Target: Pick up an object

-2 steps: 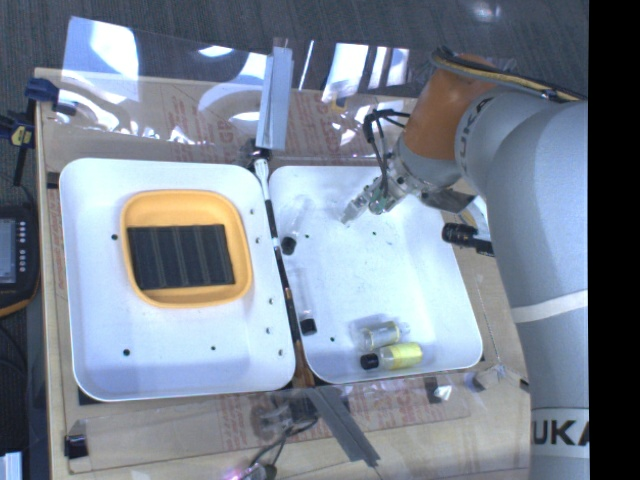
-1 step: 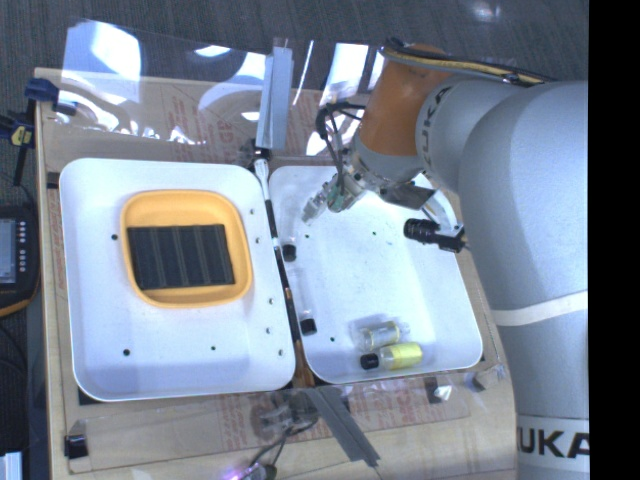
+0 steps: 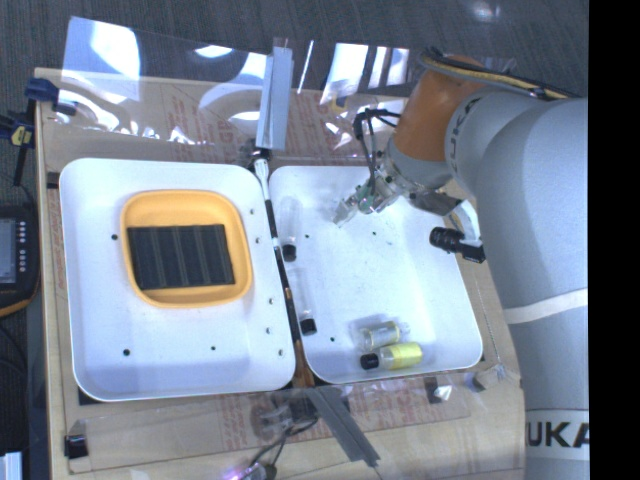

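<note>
Over the right bin [image 3: 455,313], near its far edge, the gripper [image 3: 358,206] hangs at the end of the grey arm [image 3: 520,198]. It is small and blurred against the white floor; whether it is open or closed cannot be told, and nothing can be made out in it. The arm's orange band [image 3: 432,108] sits just above the wrist, and the arm's bulk covers the right rim of that bin and the counter [image 3: 200,423] beyond it.

Right bin, near edge: a small yellow bottle [image 3: 397,356] with a dark cap lies on its side. Just behind it, touching or nearly so, lies a clear item [image 3: 380,332]; its shape is hard to read. Both are well apart from the gripper. A faint clear object [image 3: 291,211] lies near the bin's left wall, barely distinguishable from the white.

Left bin [image 3: 90,328]: a yellow tray [image 3: 182,208] with a dark ribbed insert [image 3: 180,255] lies flat near the centre.

Behind the bins, a clear plastic sheet [image 3: 150,78] glares with reflections, so what is under it is unclear.
</note>
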Motion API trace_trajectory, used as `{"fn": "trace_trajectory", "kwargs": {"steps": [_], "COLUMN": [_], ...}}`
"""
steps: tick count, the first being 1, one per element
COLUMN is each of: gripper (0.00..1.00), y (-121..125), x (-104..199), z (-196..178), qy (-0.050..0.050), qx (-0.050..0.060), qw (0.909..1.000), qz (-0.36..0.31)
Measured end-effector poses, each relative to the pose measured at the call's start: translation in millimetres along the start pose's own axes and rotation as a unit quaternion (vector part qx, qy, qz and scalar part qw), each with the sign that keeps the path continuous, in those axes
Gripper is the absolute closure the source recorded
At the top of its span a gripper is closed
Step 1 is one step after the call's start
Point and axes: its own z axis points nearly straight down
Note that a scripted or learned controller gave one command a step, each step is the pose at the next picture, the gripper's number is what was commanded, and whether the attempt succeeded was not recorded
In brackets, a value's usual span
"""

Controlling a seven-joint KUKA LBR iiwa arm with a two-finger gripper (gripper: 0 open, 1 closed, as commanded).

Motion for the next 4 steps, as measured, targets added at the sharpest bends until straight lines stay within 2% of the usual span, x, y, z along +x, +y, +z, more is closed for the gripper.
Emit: {"fn": "trace_trajectory", "kwargs": {"steps": [2, 3, 4], "gripper": [1.0, 1.0, 1.0], "y": [-7, 54, 37], "x": [-13, 99, 82], "z": [-5, -101, -214], "qy": [-0.001, 0.001, 0.001], "qx": [-0.001, 0.0, 0.001], "qw": [0.9982, 0.9962, 0.9578], "qz": [0.06, 0.087, 0.287]}}
